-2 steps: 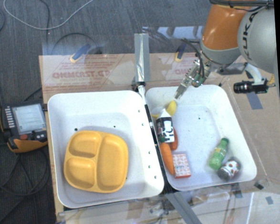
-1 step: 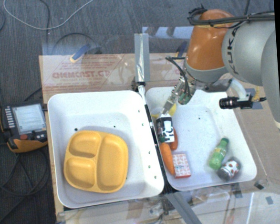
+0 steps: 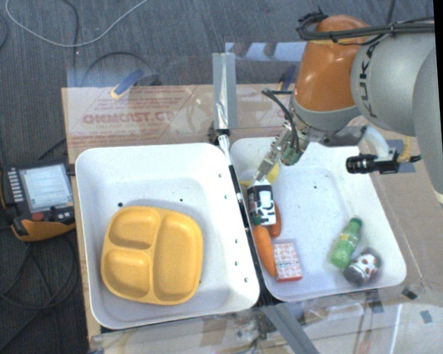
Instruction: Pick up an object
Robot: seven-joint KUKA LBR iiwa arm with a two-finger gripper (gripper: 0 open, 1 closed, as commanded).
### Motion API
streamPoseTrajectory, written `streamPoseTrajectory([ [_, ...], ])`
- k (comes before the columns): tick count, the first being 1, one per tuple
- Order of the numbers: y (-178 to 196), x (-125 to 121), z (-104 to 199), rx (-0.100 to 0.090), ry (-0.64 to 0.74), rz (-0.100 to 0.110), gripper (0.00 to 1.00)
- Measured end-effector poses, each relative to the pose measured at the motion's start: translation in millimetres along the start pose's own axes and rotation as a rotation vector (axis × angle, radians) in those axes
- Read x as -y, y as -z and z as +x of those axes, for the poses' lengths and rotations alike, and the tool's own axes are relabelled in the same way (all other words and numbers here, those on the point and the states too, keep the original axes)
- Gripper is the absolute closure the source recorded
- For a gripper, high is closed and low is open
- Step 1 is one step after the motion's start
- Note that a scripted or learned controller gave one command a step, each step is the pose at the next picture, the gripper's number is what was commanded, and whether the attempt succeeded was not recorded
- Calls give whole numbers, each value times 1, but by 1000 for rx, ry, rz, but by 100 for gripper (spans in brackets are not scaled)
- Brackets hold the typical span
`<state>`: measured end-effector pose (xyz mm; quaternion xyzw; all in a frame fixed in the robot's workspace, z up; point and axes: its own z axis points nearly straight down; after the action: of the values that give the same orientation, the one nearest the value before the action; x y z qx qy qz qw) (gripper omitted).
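The robot arm [image 3: 396,77] was a thick, rounded grey casing with dark "KUKA" lettering, capped by a glossy orange dome-shaped band [image 3: 327,59]. Thin black cables looped over it. Below hung a small metallic claw [image 3: 279,155] and a black cylindrical fitting [image 3: 372,163].

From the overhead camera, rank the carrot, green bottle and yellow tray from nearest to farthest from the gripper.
Gripper is over the right bin's top-left corner.
1. Carrot, by that bin's left wall, below the gripper.
2. Green bottle, lower right in the same bin.
3. Yellow tray, in the left bin.
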<state>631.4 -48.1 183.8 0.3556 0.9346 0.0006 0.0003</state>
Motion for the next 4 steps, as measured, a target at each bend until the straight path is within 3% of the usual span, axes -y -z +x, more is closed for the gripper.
streamPoseTrajectory([
  [1,-9,51,-76,3,-8,2,100],
  [2,-9,51,-76,3,-8,2,0],
  [3,-89,42,-72,2,83,5,0],
  [4,-93,36,-69,-1,-27,4,0],
])
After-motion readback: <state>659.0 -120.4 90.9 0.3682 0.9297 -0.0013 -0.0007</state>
